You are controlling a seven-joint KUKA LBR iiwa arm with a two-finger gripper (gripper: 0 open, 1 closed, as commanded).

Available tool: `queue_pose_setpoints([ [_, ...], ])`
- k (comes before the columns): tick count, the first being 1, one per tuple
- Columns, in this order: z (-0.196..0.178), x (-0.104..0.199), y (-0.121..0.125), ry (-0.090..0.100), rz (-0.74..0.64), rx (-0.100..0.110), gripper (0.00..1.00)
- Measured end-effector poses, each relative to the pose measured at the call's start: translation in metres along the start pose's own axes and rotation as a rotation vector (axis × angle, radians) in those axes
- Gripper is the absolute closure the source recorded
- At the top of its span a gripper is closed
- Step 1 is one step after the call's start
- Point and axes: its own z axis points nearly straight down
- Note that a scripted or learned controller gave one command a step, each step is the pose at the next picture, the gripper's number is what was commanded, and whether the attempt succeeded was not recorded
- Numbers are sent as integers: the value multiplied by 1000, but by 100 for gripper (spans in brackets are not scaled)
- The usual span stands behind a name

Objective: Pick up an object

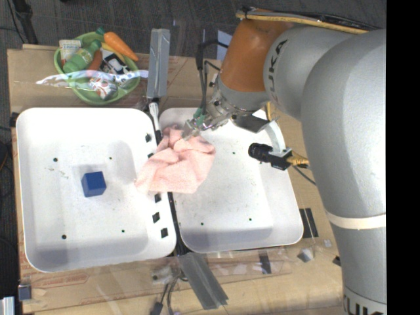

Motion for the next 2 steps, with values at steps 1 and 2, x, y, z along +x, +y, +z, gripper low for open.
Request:
queue_pose_setpoints([
  [1, 68, -53, -60, 1, 0, 3, 100],
  [2, 68, -52, -59, 1, 0, 2, 0],
])
